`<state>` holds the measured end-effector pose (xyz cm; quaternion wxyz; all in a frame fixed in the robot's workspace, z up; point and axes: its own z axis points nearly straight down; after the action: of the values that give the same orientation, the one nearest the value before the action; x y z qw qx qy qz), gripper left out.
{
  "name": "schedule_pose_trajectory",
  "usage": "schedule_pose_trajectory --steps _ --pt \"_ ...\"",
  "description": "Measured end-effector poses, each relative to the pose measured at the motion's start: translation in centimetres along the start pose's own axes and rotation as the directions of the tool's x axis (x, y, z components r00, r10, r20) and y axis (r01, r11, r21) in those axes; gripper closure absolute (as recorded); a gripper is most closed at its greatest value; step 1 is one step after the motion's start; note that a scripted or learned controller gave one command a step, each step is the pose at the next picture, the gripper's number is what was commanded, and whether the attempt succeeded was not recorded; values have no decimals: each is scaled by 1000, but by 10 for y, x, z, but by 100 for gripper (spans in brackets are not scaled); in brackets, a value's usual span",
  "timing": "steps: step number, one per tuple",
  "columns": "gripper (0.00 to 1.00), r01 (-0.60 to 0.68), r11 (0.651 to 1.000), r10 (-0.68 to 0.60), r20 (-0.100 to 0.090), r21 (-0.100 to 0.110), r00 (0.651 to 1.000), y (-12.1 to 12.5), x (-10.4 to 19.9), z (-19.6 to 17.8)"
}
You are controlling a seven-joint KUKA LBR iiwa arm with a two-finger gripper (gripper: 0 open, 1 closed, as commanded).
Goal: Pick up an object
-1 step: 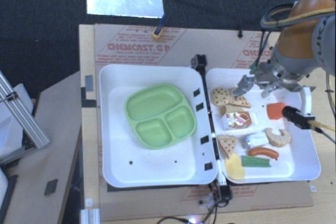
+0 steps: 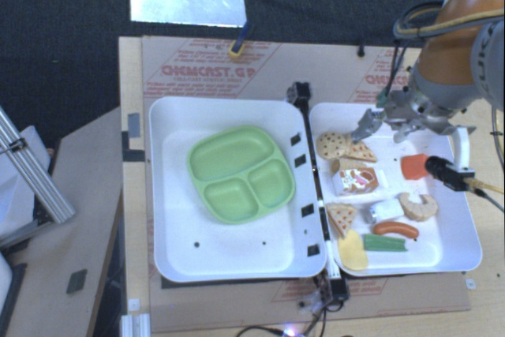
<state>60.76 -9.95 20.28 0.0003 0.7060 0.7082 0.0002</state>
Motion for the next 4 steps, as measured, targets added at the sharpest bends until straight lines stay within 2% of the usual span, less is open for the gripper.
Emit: schedule_pose_trajectory --steps 2,3,4 --pt "0 -2 1000 2 0 1 1000 8 1 86" --pt "0 -3 1000 3 6 -10 1000 12 -1 111" --pt "100 -4 1000 4 11 -22 1000 15 -4 96"
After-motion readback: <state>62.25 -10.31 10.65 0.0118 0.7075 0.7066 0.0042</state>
